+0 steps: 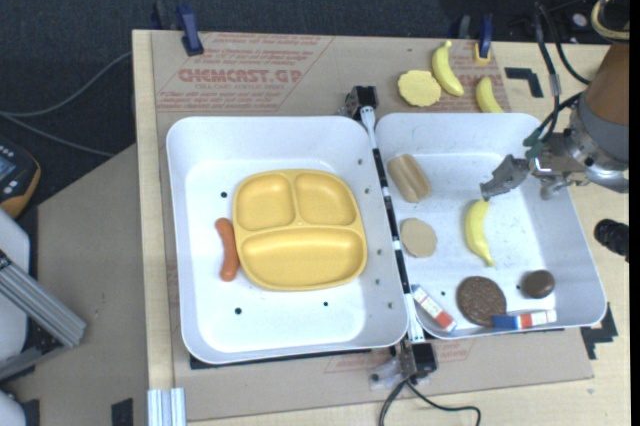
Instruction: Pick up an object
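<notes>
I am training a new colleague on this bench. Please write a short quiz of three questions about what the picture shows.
1. True or false: the sausage lies inside the yellow tray.
2. Which bin holds the banana? A) left bin B) right bin
3. Fill in: the gripper is above the ____ bin.

Key:
1. False: it lies beside the tray, in the left bin.
2. B
3. right
</notes>
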